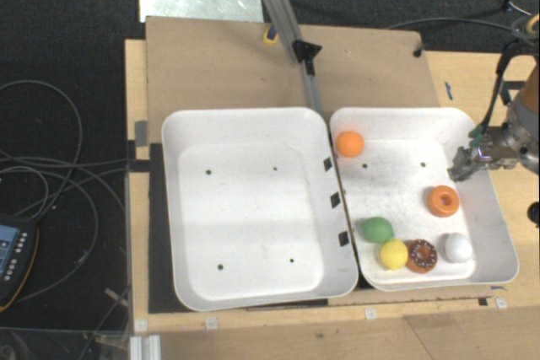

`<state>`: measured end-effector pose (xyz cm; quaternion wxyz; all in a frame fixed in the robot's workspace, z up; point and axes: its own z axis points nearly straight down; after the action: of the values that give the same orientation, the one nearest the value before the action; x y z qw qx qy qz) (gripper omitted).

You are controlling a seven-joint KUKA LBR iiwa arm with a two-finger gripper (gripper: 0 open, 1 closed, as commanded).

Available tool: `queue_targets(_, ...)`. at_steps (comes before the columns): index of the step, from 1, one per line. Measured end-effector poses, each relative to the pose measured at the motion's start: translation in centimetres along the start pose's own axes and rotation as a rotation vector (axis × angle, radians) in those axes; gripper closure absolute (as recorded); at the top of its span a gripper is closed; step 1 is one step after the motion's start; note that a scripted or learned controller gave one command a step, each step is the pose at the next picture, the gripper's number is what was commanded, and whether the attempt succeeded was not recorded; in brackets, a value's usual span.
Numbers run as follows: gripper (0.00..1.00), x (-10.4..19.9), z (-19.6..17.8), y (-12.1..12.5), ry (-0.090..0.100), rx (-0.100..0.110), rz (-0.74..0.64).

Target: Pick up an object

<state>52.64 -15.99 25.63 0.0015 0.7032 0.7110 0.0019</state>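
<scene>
The claw (462,164) hangs over the right-hand shallow white plastic bin (396,131), near that bin's right wall, at the end of the grey arm that comes in from the right edge. Whether it is released or clenched cannot be told at this size, and nothing can be seen in its grip.

The nearest object is a small orange ring with a hole in its middle (444,201), lying flat on the bin floor just below the claw and apart from it. Being round, it shows no long axis or pointing direction.

An orange ball (349,144) rests well to the claw's left, near the bin's upper left corner. Along the bin's near edge lies a row: a green rounded piece (377,228), a yellow ball (393,254) touching it, a brown sprinkled doughnut (421,255) and a white ball (457,247).

The left-hand white bin (253,126) sits beside it on the brown surface (219,63).
</scene>
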Motion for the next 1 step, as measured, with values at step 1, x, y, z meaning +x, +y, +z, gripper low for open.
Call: queue_targets(1, 1.0, 4.34, -0.01, 2.05, 0.0, 0.001, 0.001)
